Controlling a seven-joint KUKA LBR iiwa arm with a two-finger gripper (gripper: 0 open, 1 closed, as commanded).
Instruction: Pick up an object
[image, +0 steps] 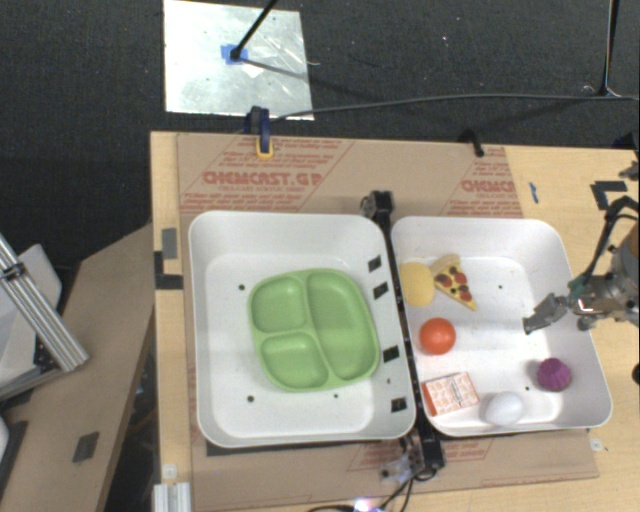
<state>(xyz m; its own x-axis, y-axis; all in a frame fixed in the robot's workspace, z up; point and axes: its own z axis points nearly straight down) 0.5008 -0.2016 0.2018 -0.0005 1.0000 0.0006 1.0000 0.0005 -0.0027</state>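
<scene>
The claw (545, 315) hangs over the right bin (575, 255), near its right wall; I cannot tell how it is set, as it looks small and blurred. Below it lies a purple ball (554, 374). An orange ball (437, 336), a pizza slice (454, 281), a white egg (503, 408) and a red-and-white packet (449, 393) share this bin. The left bin (215, 330) holds a green divided plate (311, 329).

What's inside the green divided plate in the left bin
Nothing lies in the green divided plate; all three compartments show bare. It rests flat in the left bin, so the bin floor beneath it is covered.
</scene>
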